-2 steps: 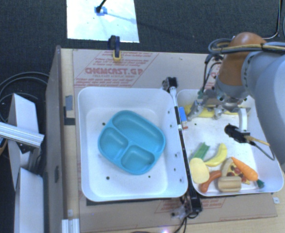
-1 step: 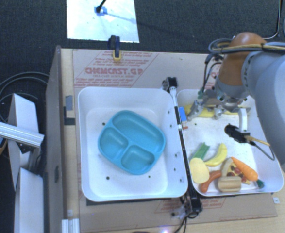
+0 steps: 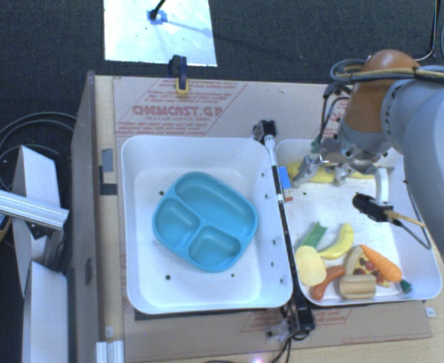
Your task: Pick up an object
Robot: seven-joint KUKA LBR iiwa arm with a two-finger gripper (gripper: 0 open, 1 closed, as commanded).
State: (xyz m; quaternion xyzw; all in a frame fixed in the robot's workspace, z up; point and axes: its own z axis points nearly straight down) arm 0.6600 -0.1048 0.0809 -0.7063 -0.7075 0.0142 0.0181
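Gripper point(image 3: 329, 169), at the far end of the right bin point(image 3: 426, 267), hangs low over a yellow piece point(image 3: 321, 176) against the back wall; we cannot tell how it is set or whether it has hold of anything. We judge the toy foods light, stiff and smooth, so liable to slip. The banana point(image 3: 339, 243) is best taken across its narrow middle, as is the carrot point(image 3: 382, 262); the round yellow piece point(image 3: 309, 265) offers less purchase. These lie crowded at the near end, with a green piece point(image 3: 312, 234) alongside. The left bin point(image 3: 142, 278) holds a blue divided plate point(image 3: 204, 220), its three compartments bare. Both bins rest on the table point(image 3: 206, 100).
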